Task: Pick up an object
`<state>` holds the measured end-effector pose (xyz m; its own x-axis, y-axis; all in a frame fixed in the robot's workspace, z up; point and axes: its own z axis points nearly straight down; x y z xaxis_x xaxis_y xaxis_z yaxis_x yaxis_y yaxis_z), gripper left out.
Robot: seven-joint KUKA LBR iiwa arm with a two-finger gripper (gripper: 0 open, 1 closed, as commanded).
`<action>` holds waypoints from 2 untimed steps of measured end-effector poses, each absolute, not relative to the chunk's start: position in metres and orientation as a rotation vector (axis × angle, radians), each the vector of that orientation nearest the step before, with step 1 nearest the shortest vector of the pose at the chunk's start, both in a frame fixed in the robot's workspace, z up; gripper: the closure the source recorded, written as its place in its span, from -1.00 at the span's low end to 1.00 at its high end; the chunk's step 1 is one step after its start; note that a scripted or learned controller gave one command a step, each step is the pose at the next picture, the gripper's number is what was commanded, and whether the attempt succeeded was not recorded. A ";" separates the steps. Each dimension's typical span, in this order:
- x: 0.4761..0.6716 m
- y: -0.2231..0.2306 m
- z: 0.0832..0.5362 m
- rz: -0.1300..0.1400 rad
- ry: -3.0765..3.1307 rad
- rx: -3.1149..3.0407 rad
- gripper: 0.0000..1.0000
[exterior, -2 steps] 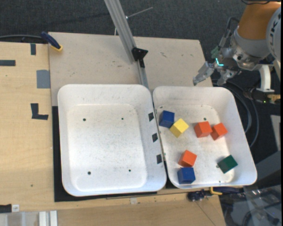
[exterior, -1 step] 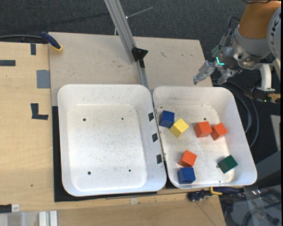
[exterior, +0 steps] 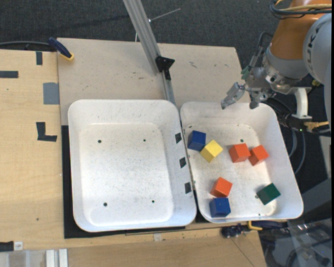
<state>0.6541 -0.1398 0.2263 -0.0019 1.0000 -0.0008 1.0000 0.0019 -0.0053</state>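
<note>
The right bin (exterior: 278,135) holds several small blocks: a blue one (exterior: 196,140) beside a yellow one (exterior: 212,150), two orange-red ones (exterior: 239,152) (exterior: 258,154) in the middle, another orange one (exterior: 222,187) above a second blue one (exterior: 220,207), and a green one (exterior: 268,193) near the front right. My gripper (exterior: 242,99) hangs over the bin's far rim, well above the blocks. Its two fingers (exterior: 230,99) are spread apart and nothing sits between them.
The left bin (exterior: 122,166) lies beside the right one. A slanted metal pole (exterior: 147,35) rises behind the bins. A blue and yellow tool (exterior: 61,48) lies at the bench's far left. Cables run along the right side.
</note>
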 end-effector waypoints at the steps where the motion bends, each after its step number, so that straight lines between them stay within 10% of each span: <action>1: 0.651 -0.132 0.180 0.007 -2.220 -2.217 -1.00; 2: 0.653 -0.132 0.135 0.008 -2.221 -2.217 -1.00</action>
